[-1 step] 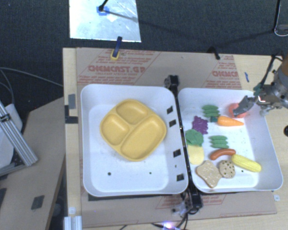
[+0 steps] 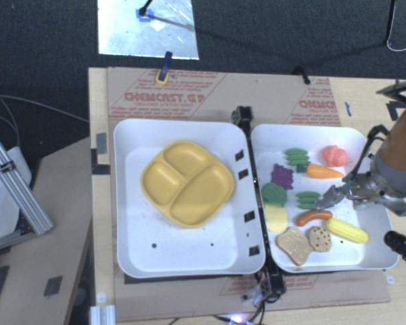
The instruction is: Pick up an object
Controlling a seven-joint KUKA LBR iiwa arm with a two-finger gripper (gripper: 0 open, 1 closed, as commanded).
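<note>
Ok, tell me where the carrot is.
The carrot lies in the right bin, toward its far side, just below the pink piece and right of the green pods.

a yellow divided plate (image 2: 188, 183) lies in the left bin (image 2: 132, 249), beyond it perhaps a foil sheet (image 2: 147, 19).

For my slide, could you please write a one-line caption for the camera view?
End effector over the right bin of toy foods, near the sausage; yellow divided plate in the left bin.

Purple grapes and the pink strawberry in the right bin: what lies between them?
In the camera view, a green pea pod and an orange carrot lie between the purple grapes and the pink strawberry.
</note>
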